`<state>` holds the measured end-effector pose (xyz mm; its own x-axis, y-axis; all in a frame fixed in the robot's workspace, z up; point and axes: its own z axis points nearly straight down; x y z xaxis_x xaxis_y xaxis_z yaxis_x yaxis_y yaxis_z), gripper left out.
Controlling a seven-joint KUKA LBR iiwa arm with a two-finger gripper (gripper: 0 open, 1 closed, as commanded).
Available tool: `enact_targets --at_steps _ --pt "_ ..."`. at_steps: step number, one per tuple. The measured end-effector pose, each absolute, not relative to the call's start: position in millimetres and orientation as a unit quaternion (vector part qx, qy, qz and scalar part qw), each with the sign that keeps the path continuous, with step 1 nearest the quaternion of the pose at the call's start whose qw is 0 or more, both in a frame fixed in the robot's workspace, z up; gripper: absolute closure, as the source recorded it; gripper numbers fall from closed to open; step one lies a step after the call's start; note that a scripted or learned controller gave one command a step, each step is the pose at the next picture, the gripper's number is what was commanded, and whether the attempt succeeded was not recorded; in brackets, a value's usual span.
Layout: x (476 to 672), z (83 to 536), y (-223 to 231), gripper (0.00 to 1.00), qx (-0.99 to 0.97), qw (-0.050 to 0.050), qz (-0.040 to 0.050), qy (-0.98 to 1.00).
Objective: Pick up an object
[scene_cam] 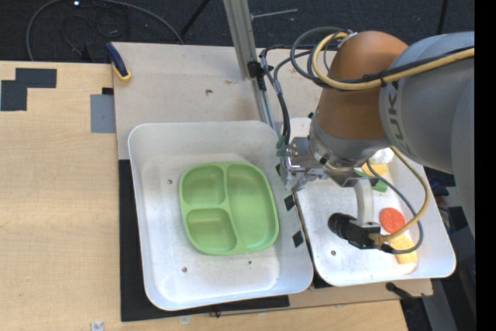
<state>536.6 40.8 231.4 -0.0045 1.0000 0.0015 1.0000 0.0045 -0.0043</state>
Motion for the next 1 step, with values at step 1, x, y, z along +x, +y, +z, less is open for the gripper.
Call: enact_targets --at_steps 1 --pt "554.2 226.0 100.8 1.0 -0.705 0.002 0.0006 -0.709"
